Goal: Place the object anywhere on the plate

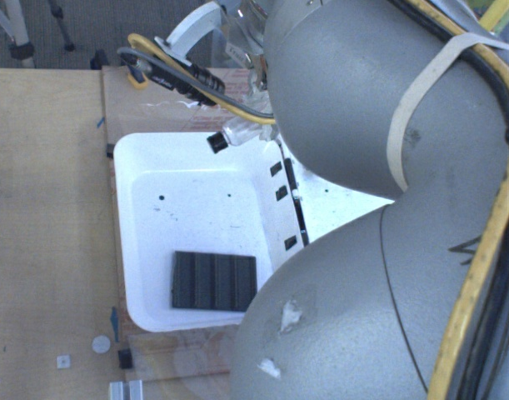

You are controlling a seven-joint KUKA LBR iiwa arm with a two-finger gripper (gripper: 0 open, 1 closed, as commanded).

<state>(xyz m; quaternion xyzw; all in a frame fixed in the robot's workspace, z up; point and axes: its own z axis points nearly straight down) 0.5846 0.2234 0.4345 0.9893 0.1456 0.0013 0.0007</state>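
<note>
In the left bin, toward 6 o'clock, spotted the dark ribbed slab lying flat. Judged it stiff, light, grippy; best pinched across opposite edges. Couldn't tell whether the gripper, near 12 o'clock, was open or closed.

No text, label, brand, number or sign can be read anywhere here. The grey arm carries no legible lettering on its casing, and the white bin shows only small dark specks, not characters. The dark ribbed block lying in the bin is unmarked. The small black clips along the bin's edge and the bits on the wooden bench are too small to show any writing.
</note>
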